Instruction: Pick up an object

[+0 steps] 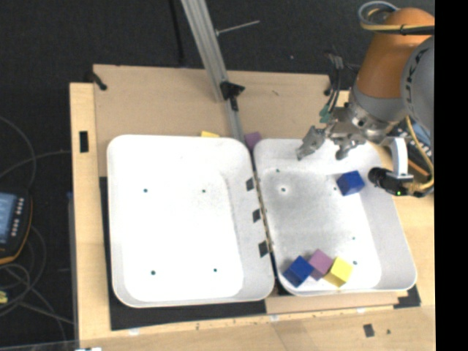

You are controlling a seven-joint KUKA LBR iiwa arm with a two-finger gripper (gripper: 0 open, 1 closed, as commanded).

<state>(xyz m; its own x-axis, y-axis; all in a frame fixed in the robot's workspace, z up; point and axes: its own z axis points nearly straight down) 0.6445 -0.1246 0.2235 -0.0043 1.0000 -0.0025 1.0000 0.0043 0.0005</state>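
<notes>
1. Nearest the camera, at the front edge of the right-hand shallow white plastic bin (380, 218), three small cubes sit touching in a row: a dark blue cube (298, 270), a purple cube (320, 262) and a yellow cube (340, 271).
2. Further back in the same bin, near its right wall, a lone blue cube (350, 183) lies well apart from the others. It looks like the easiest pick.
3. Beyond it, the two-finger metal gripper (327, 146) of the grey arm w/ an orange band (387, 57) hangs over the bin's far edge. Its fingers are spread apart w/ nothing between them (no object grasped).
4. To do this step well, I'd judge: center over the lone blue cube, line the fingers up w/ two flat faces, descend straight, and keep clear of the bin wall beside it.
5. The left-hand shallow white bin (175, 218) sits alongside, touching at the middle seam.
6. Both bins rest on a pale wooden bench (161, 101). A slanted metal pole (208, 39) rises at the back; small yellow and purple bits peek behind the bins. Dark floor w/ cables surrounds.
</notes>
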